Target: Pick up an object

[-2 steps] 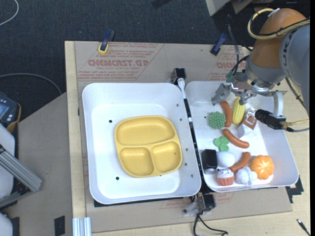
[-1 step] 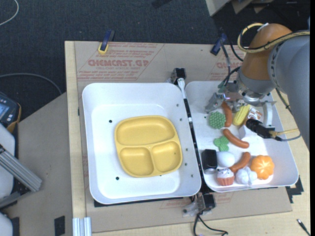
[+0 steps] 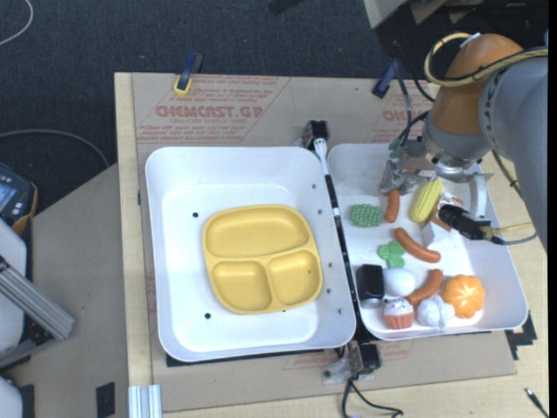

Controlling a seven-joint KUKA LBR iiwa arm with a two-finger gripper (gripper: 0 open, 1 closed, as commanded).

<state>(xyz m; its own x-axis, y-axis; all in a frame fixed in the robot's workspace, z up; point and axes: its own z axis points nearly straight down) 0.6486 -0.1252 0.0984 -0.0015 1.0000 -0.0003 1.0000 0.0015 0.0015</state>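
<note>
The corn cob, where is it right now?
In the camera view, the corn cob lies in the right bin, near its far end, just under the end effector and beside a small sausage.

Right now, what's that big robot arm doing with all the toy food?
The grey and orange robot arm is reaching down into the right bin, which is full of toy food. Its gripper is low over the top of the pile, right by a small sausage and a corn cob. I can't tell if it has grabbed anything yet. An orange, a cupcake and a longer sausage lie nearer the front. The left bin holds a yellow divided plate.
</note>
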